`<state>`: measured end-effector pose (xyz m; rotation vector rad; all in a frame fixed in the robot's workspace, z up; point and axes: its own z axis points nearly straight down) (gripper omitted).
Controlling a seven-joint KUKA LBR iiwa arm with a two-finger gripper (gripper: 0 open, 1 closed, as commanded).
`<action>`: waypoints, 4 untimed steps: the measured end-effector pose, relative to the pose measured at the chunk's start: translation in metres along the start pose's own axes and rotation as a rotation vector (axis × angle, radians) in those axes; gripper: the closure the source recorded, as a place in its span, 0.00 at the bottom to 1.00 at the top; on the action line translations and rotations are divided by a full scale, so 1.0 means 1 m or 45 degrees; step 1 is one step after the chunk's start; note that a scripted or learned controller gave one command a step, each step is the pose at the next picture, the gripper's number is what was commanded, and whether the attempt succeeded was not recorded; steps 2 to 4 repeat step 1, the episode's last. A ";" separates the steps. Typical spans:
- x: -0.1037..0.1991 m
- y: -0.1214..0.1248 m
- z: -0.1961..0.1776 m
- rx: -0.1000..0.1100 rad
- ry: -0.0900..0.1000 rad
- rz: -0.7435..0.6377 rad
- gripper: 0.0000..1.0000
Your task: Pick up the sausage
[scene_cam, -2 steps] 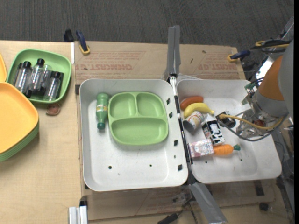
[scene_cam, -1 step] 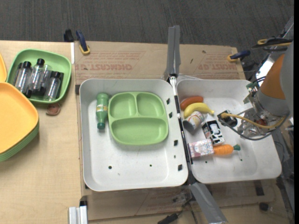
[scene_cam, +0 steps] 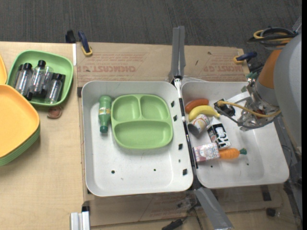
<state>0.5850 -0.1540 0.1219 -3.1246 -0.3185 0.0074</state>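
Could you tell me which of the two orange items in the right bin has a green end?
The carrot, beside the pink packet; the sausage behind the banana has none.

sausage (scene_cam: 196, 102) half hidden behind banana (scene_cam: 204, 111), orange plates (scene_cam: 17, 123) cut off at left edge

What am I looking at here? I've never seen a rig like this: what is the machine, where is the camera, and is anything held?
One fixed camera looks down at a slant on two white bins. The grey arm entering from the right is the robot; its gripper hangs over the right bin. There lie a reddish sausage, a banana, a small can, a black-and-white box, a pink packet and a carrot. The left bin holds a green divided plate and a green bottle. The sausage is not held.
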 end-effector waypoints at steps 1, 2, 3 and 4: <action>0.024 -0.016 -0.018 -0.002 0.001 -0.322 1.00; 0.024 -0.016 -0.018 -0.002 0.001 -0.322 1.00; 0.024 -0.016 -0.018 -0.002 0.001 -0.322 1.00; 0.024 -0.016 -0.018 -0.002 0.001 -0.322 1.00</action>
